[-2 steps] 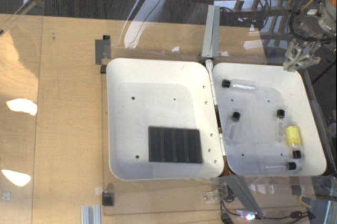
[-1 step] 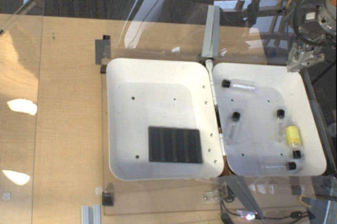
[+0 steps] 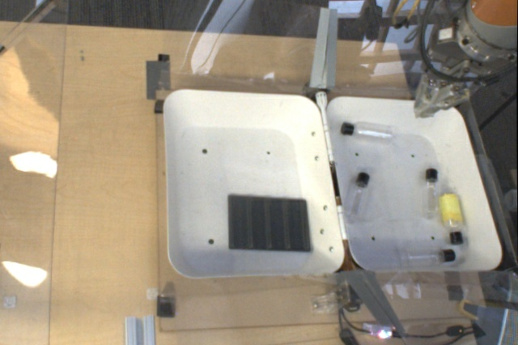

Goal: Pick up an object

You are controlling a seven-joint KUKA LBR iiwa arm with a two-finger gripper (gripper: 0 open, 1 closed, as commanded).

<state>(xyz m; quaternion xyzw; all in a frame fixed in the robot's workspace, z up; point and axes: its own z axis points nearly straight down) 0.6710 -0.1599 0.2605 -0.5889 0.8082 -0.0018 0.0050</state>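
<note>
You have the two-finger gripper (image 3: 438, 96) above the far right corner of the right white bin (image 3: 479, 149), and you cannot tell how wide it stands or whether it grips anything. In that bin lie four clear vials with black caps (image 3: 366, 129) and one yellow cylinder (image 3: 450, 208), all well apart from it. The left white bin (image 3: 186, 173) holds one flat black ribbed block (image 3: 269, 223).
</note>
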